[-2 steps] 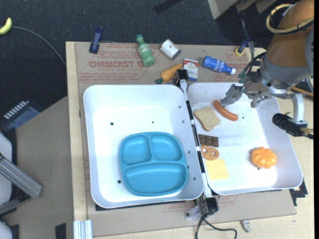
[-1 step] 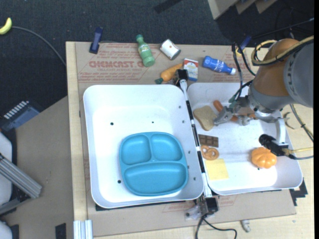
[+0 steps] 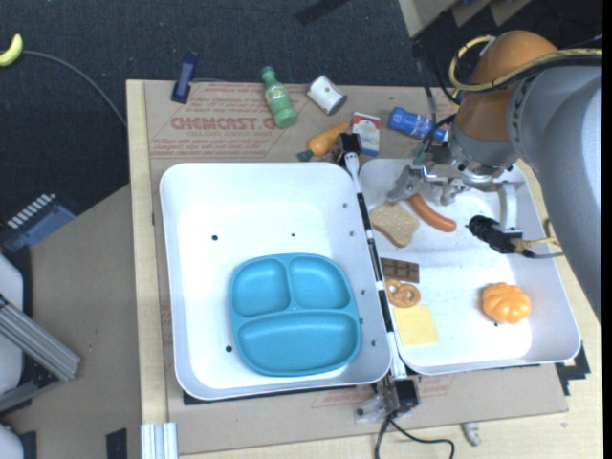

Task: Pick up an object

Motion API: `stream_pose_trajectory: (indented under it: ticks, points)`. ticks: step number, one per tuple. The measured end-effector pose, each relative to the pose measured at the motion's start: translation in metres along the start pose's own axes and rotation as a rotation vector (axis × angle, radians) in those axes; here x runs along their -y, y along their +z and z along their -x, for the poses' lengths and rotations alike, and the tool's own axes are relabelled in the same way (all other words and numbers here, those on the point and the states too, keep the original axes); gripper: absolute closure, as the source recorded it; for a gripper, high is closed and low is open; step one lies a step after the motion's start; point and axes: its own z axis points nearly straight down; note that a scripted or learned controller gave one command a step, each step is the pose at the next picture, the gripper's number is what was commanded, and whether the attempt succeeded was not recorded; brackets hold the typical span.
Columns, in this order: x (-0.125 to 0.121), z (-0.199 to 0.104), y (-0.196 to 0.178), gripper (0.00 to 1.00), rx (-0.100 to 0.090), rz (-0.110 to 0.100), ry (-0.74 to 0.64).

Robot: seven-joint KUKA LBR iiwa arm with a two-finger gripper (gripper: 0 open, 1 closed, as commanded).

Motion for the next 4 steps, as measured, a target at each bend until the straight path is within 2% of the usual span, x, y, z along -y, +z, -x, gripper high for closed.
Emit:
stream_pose_trajectory:
  ticks: [1, 2, 3, 4]
  points:
    - [0.023, 0.006, 0.0, 0.0, 0.001, -0.001, 0.002]
    - [0.005, 0.009, 0.001, 0.0, 0.001, 0.0, 0.0]
    - [0.004, 0.009, -0.01, 1.0, 0.002, 0.002, -0.001]
    - [0.077, -0.072, -0.101, 1.0, -0.003, -0.002, -0.002]
